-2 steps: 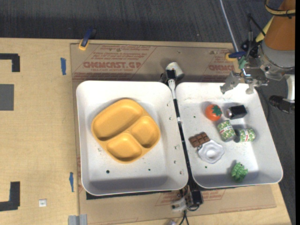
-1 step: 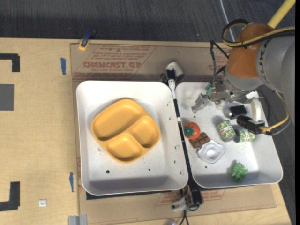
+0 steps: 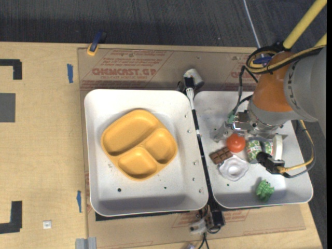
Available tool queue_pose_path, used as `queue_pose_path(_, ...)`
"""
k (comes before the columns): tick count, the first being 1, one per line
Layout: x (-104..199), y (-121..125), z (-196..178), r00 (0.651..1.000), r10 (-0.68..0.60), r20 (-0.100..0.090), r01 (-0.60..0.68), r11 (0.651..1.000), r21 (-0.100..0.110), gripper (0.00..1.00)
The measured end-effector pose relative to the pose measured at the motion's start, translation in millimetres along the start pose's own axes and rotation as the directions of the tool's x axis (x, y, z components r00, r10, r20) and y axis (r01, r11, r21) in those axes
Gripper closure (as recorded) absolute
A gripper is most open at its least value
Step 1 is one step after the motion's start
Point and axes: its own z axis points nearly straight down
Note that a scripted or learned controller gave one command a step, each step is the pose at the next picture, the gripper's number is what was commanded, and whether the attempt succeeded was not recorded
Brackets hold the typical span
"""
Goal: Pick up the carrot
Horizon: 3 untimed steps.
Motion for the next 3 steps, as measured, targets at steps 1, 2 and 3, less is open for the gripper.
queue_pose_path(1,67,-36,-99,0.978,0.206,0.001,-0.206,0.978,0.000,0.00)
queue_pose_path(2,139,-58,-99,0.998,0.060,0.000,-0.060,0.998,0.003,0.00)
queue_pose_path(3,184,-69,-99,0.864,0.503,0.001,-0.503,0.864,0.000,0.00)
